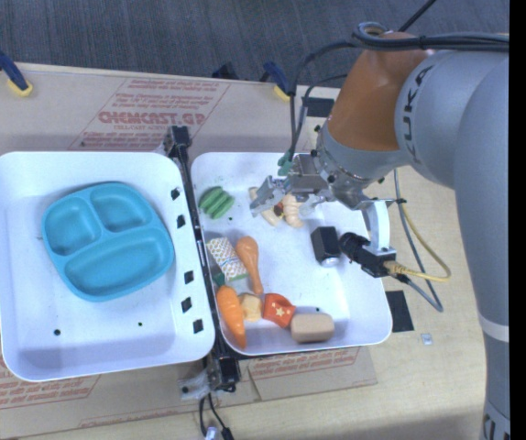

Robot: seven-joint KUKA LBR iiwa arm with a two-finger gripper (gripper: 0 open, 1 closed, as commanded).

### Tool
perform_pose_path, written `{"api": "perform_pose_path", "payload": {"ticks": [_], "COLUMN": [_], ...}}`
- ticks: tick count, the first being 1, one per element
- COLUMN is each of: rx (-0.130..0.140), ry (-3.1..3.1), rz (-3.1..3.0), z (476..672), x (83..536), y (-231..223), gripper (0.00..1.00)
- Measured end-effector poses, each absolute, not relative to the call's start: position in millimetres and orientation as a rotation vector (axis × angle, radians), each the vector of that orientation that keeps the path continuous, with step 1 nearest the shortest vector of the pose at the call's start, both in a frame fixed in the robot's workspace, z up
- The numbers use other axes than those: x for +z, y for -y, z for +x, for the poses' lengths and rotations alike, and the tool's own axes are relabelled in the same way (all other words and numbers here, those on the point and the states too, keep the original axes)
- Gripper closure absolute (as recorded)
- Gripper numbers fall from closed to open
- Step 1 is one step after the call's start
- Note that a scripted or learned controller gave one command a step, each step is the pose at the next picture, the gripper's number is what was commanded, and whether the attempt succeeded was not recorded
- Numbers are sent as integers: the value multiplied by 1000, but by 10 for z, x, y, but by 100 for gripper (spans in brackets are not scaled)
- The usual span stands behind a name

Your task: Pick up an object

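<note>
Seemingly, the pincer (277,200) hangs at a pale, lumpy toy (290,213); its spread I cannot tell.

Dark grey ribbed carpet floor (153,16) beyond the far edge of the counter (428,365). Brown printed cardboard sheet (144,108) laid flat over that pale wooden counter, held by blue clamps (14,73) along its far edge.

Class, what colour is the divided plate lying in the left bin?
Light blue: the divided plate shows clearly in the camera view.
</note>
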State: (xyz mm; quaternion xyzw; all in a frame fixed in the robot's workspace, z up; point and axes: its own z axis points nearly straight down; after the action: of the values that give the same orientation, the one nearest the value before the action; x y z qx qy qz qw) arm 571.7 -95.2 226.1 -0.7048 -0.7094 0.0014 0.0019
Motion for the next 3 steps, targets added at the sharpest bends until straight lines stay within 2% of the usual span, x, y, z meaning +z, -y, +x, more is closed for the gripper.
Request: {"api": "perform_pose_path", "payload": {"ticks": [1, 2, 3], "rx": [3, 1, 1], "ry": [2375, 2494, 2537], "rz": [-2054, -1908, -1850], "z": [5119, 5180, 5808], "x": [999, 923, 918], "y": [1155, 997, 1009], "gripper": [0, 0, 0]}}
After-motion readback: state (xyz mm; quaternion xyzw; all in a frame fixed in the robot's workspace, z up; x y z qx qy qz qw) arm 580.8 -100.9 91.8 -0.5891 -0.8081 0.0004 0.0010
